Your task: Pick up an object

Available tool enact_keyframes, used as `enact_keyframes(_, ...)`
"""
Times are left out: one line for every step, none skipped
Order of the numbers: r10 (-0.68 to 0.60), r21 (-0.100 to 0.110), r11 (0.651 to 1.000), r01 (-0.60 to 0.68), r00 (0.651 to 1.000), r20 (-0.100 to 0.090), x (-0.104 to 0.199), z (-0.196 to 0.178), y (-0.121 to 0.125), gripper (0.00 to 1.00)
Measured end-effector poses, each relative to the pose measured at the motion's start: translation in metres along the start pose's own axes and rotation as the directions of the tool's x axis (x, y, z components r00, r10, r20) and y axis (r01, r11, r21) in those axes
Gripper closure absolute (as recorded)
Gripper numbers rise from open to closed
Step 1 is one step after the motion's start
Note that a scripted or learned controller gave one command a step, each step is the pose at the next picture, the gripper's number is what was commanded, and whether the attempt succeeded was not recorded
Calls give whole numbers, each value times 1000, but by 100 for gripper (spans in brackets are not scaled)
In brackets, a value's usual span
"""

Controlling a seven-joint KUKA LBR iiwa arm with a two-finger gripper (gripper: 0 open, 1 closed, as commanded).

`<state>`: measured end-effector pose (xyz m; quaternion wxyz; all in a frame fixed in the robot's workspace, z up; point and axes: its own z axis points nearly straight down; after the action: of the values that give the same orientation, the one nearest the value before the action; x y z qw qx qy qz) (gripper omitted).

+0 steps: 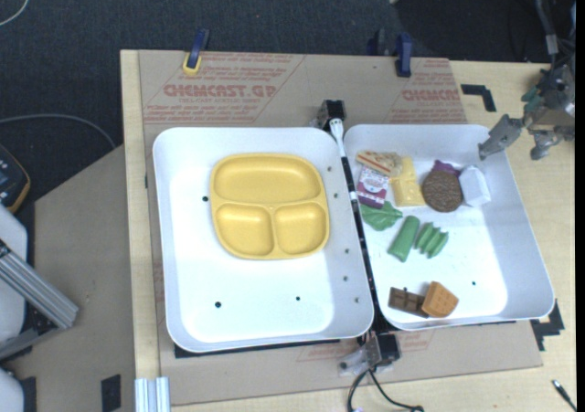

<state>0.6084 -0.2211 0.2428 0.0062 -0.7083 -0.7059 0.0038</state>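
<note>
Near edge of right bin: a dark brown block touching an orange-tan wedge.
Middle of right bin: green pieces lying side by side, a green leafy piece just beside them.
Far part of right bin: a yellow block, a striped sandwich-like piece, a round brown patty, a white piece.
Left bin: a yellow three-compartment tray, lying flat.
Gripper: at the right bin's far right corner, above the rim, fingers spread apart, nothing between them.
Bench: tan board, two clamps on the far edge.
</note>
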Motion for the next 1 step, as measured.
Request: enact_keyframes(-4, -14, 1000, 4, 1000, 4, 1, -9, 3, 0)
